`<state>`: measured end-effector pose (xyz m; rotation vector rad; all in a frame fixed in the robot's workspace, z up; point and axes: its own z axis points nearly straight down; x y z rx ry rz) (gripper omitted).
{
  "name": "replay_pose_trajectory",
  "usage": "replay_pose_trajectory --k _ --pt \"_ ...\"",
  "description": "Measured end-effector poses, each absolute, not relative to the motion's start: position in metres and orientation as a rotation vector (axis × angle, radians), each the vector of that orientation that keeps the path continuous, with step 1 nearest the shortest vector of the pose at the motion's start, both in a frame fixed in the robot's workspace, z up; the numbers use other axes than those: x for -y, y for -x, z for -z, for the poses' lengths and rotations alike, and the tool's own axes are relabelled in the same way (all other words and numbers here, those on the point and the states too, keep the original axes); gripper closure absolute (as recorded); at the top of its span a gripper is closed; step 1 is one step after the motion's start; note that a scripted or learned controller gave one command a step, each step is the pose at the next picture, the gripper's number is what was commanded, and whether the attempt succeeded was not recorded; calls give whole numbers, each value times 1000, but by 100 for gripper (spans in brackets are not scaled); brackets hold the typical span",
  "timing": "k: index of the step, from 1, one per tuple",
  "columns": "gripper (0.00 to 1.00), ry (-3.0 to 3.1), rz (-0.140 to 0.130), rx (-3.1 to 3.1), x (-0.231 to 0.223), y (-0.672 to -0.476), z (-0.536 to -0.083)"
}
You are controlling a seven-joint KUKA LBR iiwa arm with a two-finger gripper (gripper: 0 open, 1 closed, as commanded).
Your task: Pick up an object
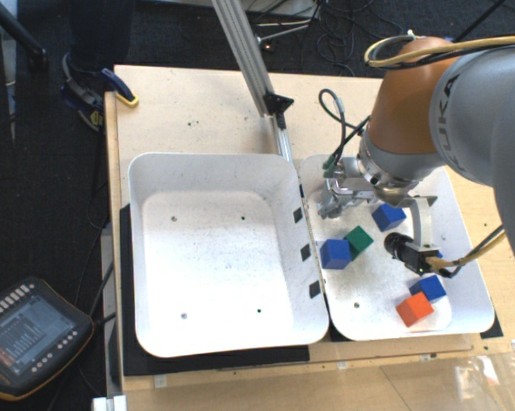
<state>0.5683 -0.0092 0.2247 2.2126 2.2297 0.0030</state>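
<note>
The gripper point(336, 197) hangs over the upper left part of the right bin point(463, 311), and from this slant I cannot tell how it is set or whether it grips anything. Just below it lie a blue cube point(335, 253) and a green block point(358, 241), touching each other; to its right, close under the wrist, sits a second blue block point(388, 217). Farther down and to the right, well apart from it, a small blue block point(432, 288) rests against an orange block point(414, 309), while the left bin point(146, 178) lies off to its left.
</note>
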Motion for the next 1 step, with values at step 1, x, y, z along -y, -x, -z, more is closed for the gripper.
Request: replay_pose_trajectory --k 1 --pt "100 -2212 -6 -2229 -43 -589 -239"
